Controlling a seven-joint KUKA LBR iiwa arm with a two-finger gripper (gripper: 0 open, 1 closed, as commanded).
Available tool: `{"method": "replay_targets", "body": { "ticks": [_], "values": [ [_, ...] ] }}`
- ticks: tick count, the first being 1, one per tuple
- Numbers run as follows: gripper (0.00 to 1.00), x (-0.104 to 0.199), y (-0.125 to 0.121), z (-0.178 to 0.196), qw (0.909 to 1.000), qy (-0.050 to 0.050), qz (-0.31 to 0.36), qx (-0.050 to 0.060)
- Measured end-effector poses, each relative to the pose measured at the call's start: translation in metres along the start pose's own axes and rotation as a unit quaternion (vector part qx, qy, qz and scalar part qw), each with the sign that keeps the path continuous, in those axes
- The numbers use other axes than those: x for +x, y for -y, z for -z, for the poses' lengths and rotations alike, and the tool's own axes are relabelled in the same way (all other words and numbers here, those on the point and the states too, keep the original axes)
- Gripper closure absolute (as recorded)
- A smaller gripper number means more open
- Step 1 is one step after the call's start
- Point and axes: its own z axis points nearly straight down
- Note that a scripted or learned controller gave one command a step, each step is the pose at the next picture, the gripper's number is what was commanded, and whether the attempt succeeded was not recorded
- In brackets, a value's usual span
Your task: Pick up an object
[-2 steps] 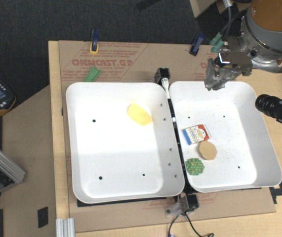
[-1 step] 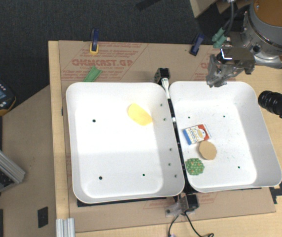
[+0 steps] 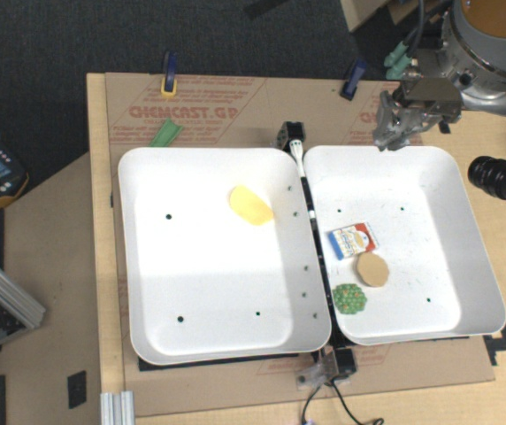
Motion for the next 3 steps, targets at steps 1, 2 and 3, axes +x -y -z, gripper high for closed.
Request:
{"method": "replay_targets", "body": {
  "ticks": [1,2,3],
  "values": [
    [1.00,0.000,-0.001,0.010,1.0000,0.000,0.000,-0.002],
    [1.00,0.001,-0.002,0.021,1.0000,0.000,0.000,-0.004],
    [1.00,0.053,0.031,-0.037,0.9998,-0.002,0.001,0.017]
  ]
}}
